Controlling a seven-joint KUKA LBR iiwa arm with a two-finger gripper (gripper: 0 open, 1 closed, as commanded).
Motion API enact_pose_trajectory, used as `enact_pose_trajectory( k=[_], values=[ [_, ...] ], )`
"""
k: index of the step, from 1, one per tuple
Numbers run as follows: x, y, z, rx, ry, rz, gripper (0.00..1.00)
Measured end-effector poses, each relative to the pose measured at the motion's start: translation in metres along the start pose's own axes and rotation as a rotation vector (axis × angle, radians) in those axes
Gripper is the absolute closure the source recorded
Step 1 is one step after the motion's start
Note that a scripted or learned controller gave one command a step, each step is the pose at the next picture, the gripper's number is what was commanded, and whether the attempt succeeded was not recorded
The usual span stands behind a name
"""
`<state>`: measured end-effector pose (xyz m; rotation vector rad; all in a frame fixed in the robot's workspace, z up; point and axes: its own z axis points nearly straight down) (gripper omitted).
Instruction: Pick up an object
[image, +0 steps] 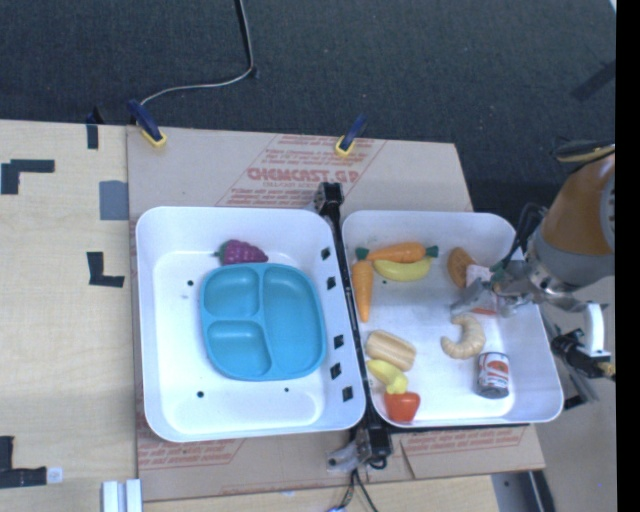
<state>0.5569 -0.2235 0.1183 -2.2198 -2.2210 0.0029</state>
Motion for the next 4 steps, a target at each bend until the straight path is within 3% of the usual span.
enact_pose_trajectory(
  k=[1, 2, 3, 4],
  values=[
    [0.001, -0.007, 0.031, -0.005, 0.001, -0.002, 0.0],
    [0.0, -0.006, 0.021, -0.01, -0.005, -0.001, 1.0],
    [0.087, 0.047, 0.026, -0.001, 0.002, -0.001, 1.0],
    [0.193, 0.022, -0.066, -0.002, 0.001, -0.002, 1.0]
  ],
)
